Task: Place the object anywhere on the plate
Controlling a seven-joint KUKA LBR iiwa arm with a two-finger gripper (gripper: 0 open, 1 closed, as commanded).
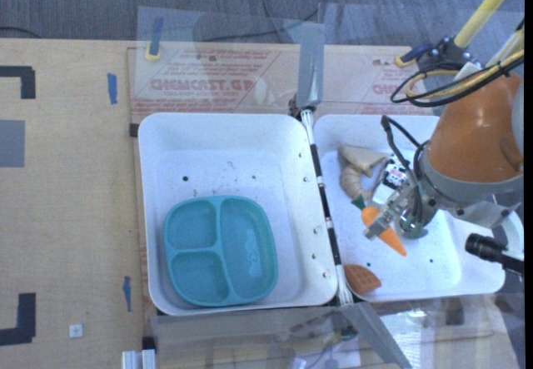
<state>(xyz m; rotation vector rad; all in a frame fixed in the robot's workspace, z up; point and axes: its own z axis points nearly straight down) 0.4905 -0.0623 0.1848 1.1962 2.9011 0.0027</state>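
Note:
A teal divided plate point(220, 250) lies in the left bin point(166, 142), toward its front. In the right bin point(441, 276) an orange carrot-shaped piece point(392, 241) lies near the middle. My gripper point(388, 220) is down in the right bin, right over the carrot, and covers its middle, so orange shows on both sides of it. The grey arm with its orange band point(475, 142) comes in from the right above it.
Two tan, bread-like pieces point(360, 161) lie at the back left of the right bin, close to the gripper. A brown round piece point(362, 278) sits at its front left corner. The wall between the bins point(321, 192) separates carrot and plate. Black cables point(433, 84) hang by the arm.

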